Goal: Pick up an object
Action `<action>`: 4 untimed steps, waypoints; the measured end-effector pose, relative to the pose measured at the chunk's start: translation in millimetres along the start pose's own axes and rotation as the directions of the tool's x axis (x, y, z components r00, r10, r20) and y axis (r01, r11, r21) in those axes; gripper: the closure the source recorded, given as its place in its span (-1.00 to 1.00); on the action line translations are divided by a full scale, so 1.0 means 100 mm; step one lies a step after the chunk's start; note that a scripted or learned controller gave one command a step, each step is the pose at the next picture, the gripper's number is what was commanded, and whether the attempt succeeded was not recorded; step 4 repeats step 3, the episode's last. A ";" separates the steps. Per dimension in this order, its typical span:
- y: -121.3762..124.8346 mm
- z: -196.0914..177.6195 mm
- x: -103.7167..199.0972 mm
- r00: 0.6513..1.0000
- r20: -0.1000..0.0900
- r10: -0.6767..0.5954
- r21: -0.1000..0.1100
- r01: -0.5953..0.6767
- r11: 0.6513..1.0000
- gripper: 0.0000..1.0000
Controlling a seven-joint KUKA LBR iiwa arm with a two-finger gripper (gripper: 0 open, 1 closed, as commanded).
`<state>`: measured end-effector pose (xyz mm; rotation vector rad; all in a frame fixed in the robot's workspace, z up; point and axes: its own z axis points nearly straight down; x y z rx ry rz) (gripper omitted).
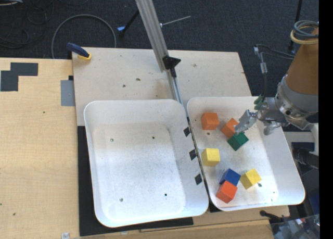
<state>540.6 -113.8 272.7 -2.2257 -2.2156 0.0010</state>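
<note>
Nearest the lens sits the left bin (138, 165), w/ bare white floor, so nothing to grab there. All the pickable stuff is in the right bin (291, 180), loosely scattered, probably tipped in at random. At the front: red cube (226, 192) touching a blue cube (230, 176), w/ a yellow cube (251, 178) just beside. Another yellow cube (211, 156) lies near the divider. Farther back: orange cube (209, 121), a second orange block (230, 127), and a green cube (238, 141) touching it. Pincer (248, 121) comes in from the right, low over the orange/green pair, likely its target. Can't tell if it's open or closed; nothing is visibly held. Judgement: the blocks touching each other could spoil a clean grip. Both bins rest on the desk (125, 76).
</note>
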 end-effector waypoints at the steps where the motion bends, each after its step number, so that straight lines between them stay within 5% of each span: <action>1: 0.59 0.78 -0.21 1.000 0.001 -0.004 0.005 0.004 1.000 -1.00; 2: 1.02 1.55 -0.32 1.000 0.002 -0.003 -0.007 0.003 1.000 -1.00; 3: 1.00 1.51 -0.31 1.000 0.000 -0.005 0.003 0.005 1.000 1.00; 4: 1.00 1.51 -0.31 1.000 0.000 -0.005 0.003 0.005 1.000 1.00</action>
